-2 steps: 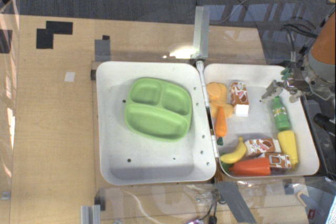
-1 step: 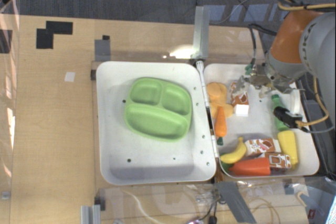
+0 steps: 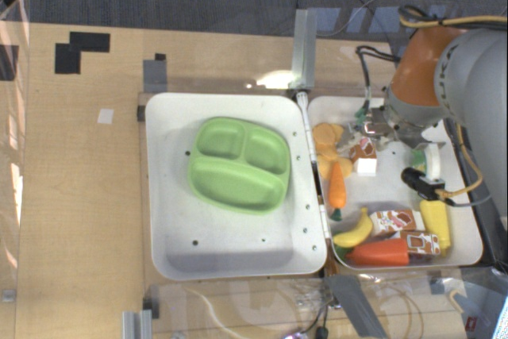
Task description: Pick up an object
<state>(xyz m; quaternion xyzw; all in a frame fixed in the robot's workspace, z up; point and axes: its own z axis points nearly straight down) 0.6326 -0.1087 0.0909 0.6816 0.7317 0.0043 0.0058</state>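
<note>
I'm hovering the gripper point(image 3: 367, 125) low over the right bin point(image 3: 464, 250), reaching toward the carton point(image 3: 364, 148). Can't tell how it's set, so next I'm needing a clean descent.

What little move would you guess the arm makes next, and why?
Probably a short drop straight down. The gripper hangs low in the right bin, right over a small white block and a brown-patterned item, so something graspable seems just beneath it.
</note>
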